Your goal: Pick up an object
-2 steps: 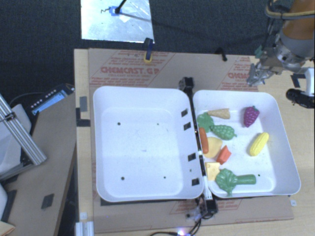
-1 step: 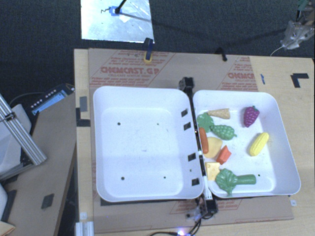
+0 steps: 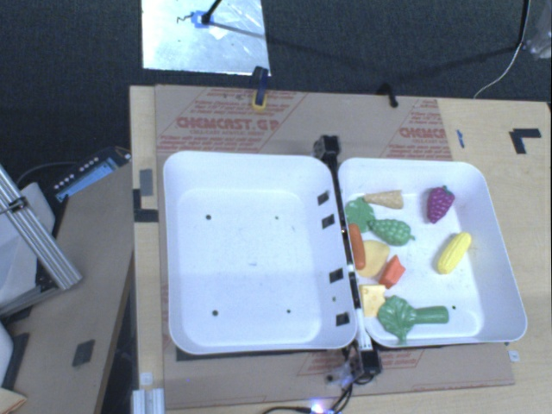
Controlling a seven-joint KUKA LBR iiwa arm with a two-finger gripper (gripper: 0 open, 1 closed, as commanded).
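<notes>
Right bin (image 3: 492, 304): holds all the toy food, clustered mostly along its left wall.
- Purple grape bunch (image 3: 441, 203) at upper right, apart from the rest.
- Yellow corn cob (image 3: 454, 253) just below the grapes, tilted, lying alone on the bin floor.
- Green broccoli (image 3: 410, 315) near the front edge, stalk pointing right.
- Pale yellow block (image 3: 373, 300) touching the broccoli's head on its upper left.
- Orange-red wedge (image 3: 392, 272) above the block.
- Orange carrot (image 3: 357, 244) lying along the divider side, beside a yellowish rounded piece (image 3: 373, 255).
- Bumpy green item (image 3: 391, 229) above those; kind unclear.
- Tan wedge (image 3: 385, 199) at the top of the cluster, with a green leafy piece (image 3: 358, 210) at its lower left.

Left bin (image 3: 250, 231): white floor with a few small dark dots.

Both bins sit side by side, touching, on a brown sheet (image 3: 285, 119) with red print, laid on the surface (image 3: 86, 257). A yellow and blue clip (image 3: 259, 89) sits at the sheet's far edge. A shiny silver panel (image 3: 203, 24) lies beyond it on the dark floor.

Pincer state: cannot tell.
</notes>
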